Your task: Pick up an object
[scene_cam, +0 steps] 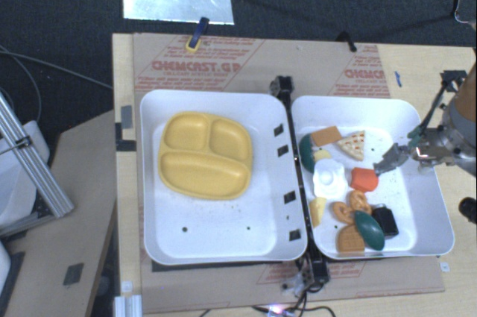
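Seen from the overhead camera view, the gripper is reaching in over the right bin, its tip hanging just beside the red-orange piece. Whether it is released or clenched cannot be told, and nothing is showing in its grasp. That piece is lying amid a loose heap of toy food: a pizza slice just above it, a fried egg beside it, a pretzel just below. The yellow divided plate is sitting well apart from the red-orange piece, in the left bin, seemingly awaiting sorted items.
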Controlling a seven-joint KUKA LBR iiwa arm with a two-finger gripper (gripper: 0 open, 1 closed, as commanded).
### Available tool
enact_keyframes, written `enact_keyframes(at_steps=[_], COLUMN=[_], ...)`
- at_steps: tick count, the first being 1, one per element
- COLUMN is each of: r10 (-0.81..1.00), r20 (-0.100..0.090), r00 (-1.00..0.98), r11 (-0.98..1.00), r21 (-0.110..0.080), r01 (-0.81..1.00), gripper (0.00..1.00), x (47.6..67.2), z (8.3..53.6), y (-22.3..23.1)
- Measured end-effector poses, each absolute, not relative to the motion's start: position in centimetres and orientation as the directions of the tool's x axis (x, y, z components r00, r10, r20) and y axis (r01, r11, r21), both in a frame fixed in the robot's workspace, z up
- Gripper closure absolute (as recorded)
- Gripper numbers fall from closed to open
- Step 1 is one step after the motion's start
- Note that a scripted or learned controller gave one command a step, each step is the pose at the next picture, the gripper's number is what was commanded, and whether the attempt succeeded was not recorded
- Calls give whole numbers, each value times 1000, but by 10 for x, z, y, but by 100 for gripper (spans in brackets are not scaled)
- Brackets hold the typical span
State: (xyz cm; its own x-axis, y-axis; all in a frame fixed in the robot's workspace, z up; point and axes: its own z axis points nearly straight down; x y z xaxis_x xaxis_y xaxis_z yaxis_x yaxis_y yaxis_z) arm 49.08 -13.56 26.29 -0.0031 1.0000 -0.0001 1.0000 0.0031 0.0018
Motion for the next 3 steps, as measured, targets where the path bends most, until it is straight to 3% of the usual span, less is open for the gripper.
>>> enact_keyframes(at_steps=[1,2,3], r10=[1000,1000,1000], r20=[-4,-12,-4], r00=[-4,1,-2], r11=[4,-1,2], r21=[10,19,6], r01=[1000,1000,1000], gripper=[0,0,0], x=[502,491,511], z=[81,88,86], y=[-105,-87,-92])
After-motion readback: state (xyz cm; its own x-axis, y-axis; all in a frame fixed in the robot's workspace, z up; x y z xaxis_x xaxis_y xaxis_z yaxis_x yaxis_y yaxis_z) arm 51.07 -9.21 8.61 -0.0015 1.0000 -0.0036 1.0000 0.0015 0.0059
